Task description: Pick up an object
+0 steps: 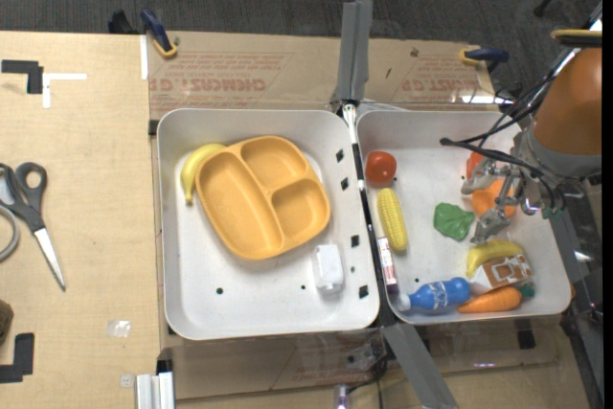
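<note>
The gripper (498, 196) hangs over the right bin (421, 134), near its right edge, beside an orange object (482, 189) and a green piece (454, 220). Cables and metal parts cover its tip, so it is hard to tell what it touches, and nothing is seen between them. The orange object is partly hidden. Along the front edge lie a banana (495, 255), a carrot (491, 301) and a bottle (436, 296). In the left bin (187, 292) the plate (261, 195) covers part of another banana (194, 169).
</note>
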Tool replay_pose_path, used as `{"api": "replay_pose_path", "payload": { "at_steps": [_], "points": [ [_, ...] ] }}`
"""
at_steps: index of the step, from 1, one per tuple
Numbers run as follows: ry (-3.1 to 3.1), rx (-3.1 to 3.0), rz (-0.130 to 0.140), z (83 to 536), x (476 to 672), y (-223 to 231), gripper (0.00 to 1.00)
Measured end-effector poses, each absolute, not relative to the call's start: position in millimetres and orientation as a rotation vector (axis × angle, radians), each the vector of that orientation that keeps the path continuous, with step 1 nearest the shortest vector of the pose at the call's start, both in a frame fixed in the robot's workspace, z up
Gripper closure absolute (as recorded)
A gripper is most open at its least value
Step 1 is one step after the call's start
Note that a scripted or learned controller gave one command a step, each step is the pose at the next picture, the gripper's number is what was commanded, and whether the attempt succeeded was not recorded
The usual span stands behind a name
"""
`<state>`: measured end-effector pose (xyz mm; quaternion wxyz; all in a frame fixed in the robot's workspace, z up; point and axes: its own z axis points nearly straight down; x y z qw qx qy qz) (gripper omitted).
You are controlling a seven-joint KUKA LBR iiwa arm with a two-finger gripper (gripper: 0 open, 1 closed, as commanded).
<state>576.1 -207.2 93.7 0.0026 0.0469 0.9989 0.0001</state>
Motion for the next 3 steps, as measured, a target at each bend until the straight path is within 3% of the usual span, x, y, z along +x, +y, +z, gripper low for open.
{"api": "replay_pose_path", "payload": {
  "at_steps": [1,2,3],
  "points": [
    [3.127,0.142,-0.002,104.3,578.1,-206.5,1.0],
    [3.131,0.215,0.001,93.4,487.2,-189.8,1.0],
    [3.12,0.213,-0.002,95.8,490.8,-189.6,0.0]
  ]
}}
